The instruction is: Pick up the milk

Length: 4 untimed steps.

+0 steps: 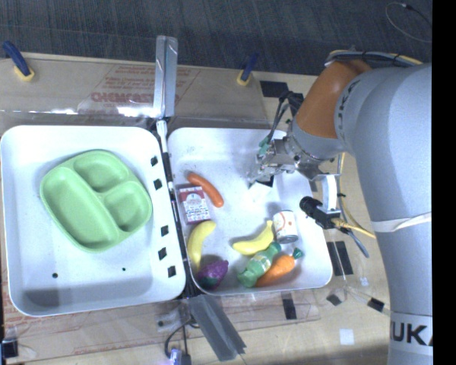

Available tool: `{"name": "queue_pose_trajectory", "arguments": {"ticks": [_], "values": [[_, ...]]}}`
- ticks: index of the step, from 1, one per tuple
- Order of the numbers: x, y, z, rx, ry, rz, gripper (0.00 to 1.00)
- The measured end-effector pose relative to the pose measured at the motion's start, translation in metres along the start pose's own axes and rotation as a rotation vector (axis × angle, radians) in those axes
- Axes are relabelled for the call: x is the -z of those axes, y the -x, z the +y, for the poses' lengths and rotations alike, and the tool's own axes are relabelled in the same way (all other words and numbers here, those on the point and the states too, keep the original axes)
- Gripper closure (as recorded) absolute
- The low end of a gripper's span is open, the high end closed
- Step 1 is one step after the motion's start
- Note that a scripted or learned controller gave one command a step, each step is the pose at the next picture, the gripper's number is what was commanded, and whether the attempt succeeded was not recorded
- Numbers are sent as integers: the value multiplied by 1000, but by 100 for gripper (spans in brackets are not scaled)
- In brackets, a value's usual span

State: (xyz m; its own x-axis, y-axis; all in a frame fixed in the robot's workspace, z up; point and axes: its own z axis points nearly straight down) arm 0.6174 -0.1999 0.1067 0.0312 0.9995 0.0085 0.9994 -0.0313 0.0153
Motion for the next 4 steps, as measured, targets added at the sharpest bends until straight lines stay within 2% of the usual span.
{"name": "queue_pose_trajectory", "arguments": {"ticks": [1, 2, 3, 4], "values": [[2, -9, -4, 57, 17, -19, 0], [1, -3, -4, 75, 14, -11, 0], [2, -6, -5, 119, 17, -19, 0], [1, -3, -4, 230, 13, -18, 0]]}}
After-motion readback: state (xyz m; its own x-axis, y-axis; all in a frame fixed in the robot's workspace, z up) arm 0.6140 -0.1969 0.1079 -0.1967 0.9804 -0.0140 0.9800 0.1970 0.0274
